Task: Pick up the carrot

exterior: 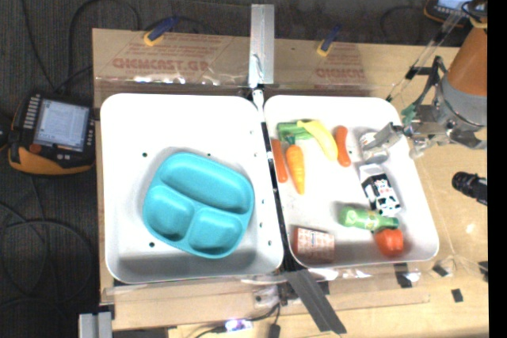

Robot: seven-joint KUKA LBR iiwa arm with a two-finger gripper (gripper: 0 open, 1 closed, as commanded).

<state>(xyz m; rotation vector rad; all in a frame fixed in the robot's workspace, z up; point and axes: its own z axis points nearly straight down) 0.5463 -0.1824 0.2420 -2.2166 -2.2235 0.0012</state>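
Your arm (pixel 467 83) shows an orange band up top, above a pale grey wrist section. Below the grey you see a darker metal assembly with a small green part on it. Thin dark cables and a slim rod run along its side. The end effector (pixel 379 140) is silvery metal with angular, light-catching faces at its tip.
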